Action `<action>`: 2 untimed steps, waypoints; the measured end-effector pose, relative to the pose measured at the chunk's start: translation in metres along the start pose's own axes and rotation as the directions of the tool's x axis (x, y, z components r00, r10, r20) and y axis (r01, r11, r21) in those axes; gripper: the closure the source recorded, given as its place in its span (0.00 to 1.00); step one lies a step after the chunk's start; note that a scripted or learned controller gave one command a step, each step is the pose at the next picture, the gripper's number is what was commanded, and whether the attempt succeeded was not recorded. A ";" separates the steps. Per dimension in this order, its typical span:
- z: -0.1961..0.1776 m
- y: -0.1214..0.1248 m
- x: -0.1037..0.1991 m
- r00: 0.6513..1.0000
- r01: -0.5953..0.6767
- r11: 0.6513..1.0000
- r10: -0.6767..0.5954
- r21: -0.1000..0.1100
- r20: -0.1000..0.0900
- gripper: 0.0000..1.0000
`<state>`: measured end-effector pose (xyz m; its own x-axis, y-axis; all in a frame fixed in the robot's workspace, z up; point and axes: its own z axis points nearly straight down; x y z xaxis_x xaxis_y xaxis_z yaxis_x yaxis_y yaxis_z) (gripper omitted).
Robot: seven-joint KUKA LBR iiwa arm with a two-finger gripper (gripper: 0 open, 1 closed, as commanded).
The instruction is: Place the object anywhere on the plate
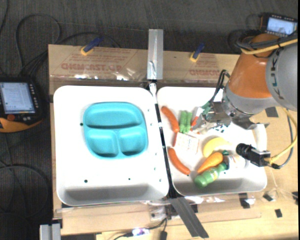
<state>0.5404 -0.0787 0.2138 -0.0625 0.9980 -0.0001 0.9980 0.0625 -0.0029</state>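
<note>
A teal plate [115, 129] with three compartments lies in the left white bin [70, 184]. The right white bin [255, 181] holds several toy foods: an orange sausage [170, 118], a second orange sausage [179, 161], a green pod [185, 120], a white card [188, 144], a yellow lemon [215, 145], a carrot [210, 162] and a green vegetable [210, 176]. My gripper [205, 118] hangs low over the right bin, just right of the green pod and above the white card. The wrist hides what lies directly beneath it.
A metal post [155, 54] rises at the back between the bins. The bin walls meet along a dark divider [161, 139]. A tablet pendant [14, 101] lies off the bench at left. Cables [285, 154] trail at right.
</note>
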 end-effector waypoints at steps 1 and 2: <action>-0.002 0.009 0.027 0.997 0.081 0.997 -0.081 0.000 0.002 1.00; 0.031 0.063 0.044 0.982 -0.186 0.982 0.186 0.001 0.002 1.00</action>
<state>0.6009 -0.0311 0.1824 0.1245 0.9922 -0.0024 0.9922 -0.1245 -0.0037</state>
